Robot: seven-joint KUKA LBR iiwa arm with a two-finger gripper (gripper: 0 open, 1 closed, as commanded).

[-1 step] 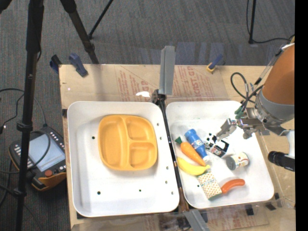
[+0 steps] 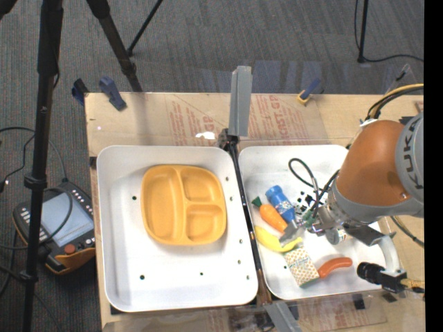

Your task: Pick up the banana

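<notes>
**Currently: approach/grasp step on the banana, hold not confirmed**

The banana [image 2: 275, 241] is seen lying in the right bin [image 2: 325, 159], lower centre-right of the frame, close to the divider side of that bin. It is flanked by an orange carrot-like toy [image 2: 273, 218] just above it and a blue bottle [image 2: 280, 201] further up. A patterned box [image 2: 302, 266] is placed just below and right of it, and a red sausage-shaped toy [image 2: 335, 265] sits to the right of the box.

The gripper [image 2: 302, 221] is positioned at the banana's right end, low over the bin, with the orange-banded wrist and cabling massed to its right. Finger spacing cannot be told from this angle; the tips are lost in clutter and cable. No lift is evident: the banana is judged to be resting on the bin floor.

The left bin [image 2: 111, 185] is occupied by a yellow divided plate [image 2: 184, 205], well apart from the action.

Step judged: descent onto the target, closure pending or under way. Next move calls for the banana's end to be bracketed cleanly, the carrot toy to be kept out of the pinch, then a straight vertical lift. An end grasp is judged marginal; slip or rotation of the curved body is to be expected.
</notes>
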